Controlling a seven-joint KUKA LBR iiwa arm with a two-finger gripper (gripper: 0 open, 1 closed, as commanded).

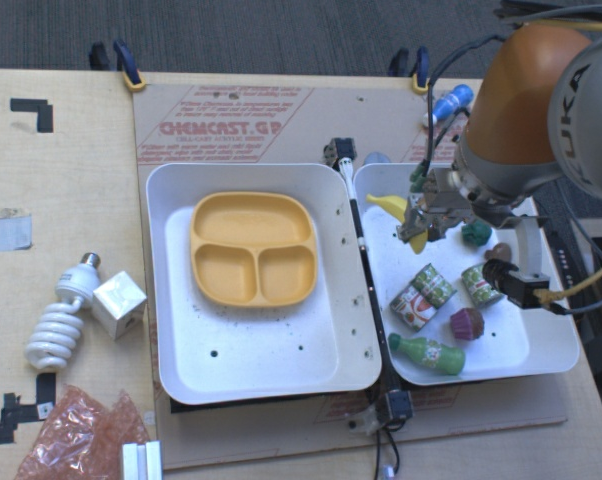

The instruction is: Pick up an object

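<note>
Green bottle (pixel 428 353) along right bin's (pixel 541 353) near wall, gripper (pixel 422 230) above banana (pixel 388 206), grip state unclear.

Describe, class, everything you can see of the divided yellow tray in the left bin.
The yellow tray is a shallow plate of smooth, matte, plastic-looking material with rounded corners and a raised rim. Ridges split it into three compartments: one long one across the far side and two smaller ones nearer the camera. It lies flat and right way up on the floor of the left bin, toward that bin's far half, its edges apart from the walls. Nothing lies in it, and only the bin floor touches it.
</note>
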